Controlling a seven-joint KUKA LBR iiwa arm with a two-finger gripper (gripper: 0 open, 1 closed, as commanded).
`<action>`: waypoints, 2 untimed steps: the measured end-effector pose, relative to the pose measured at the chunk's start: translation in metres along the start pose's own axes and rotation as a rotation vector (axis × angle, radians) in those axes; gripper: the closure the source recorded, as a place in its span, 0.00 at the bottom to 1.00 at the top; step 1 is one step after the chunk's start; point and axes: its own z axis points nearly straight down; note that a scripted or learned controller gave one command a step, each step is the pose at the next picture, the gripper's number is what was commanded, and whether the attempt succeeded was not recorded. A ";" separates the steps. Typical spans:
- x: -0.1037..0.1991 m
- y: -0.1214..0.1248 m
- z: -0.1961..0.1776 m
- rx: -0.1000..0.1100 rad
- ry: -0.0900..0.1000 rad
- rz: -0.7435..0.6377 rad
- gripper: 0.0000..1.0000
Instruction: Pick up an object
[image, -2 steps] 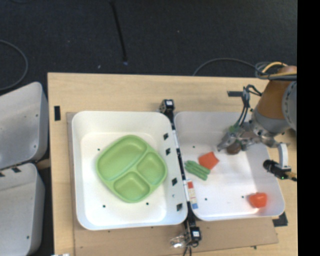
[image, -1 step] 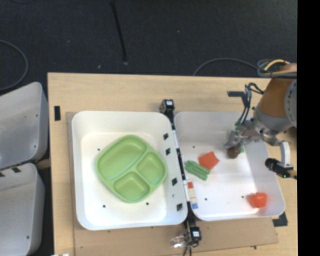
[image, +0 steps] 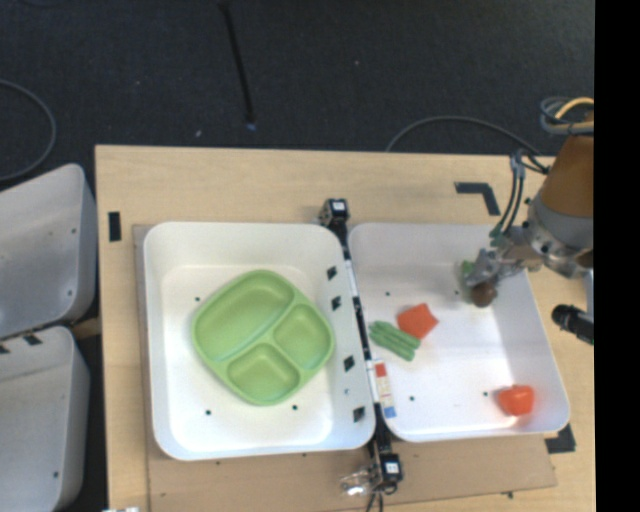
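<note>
Lying diagonally, green object (image: 394, 339) points upper-left to lower-right.

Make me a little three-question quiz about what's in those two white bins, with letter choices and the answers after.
1. Where does the green divided plate lie?
A. in the left bin
B. in the right bin
C. on the bare bench

2. How many orange pieces lie in the right bin?
A. one
B. two
C. four

3. How does the green plate sit?
A. flat, hollows facing up
B. upside down
C. standing on its edge

Answers: 1 A, it rests on the left bin's floor. 2 B, one orange piece beside the green ridged piece, another near the front right corner. 3 A, its three hollows show.
</note>
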 end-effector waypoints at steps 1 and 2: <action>-0.002 0.001 -0.054 -0.001 0.000 -0.007 1.00; 0.048 0.000 -0.053 0.004 0.001 -0.010 1.00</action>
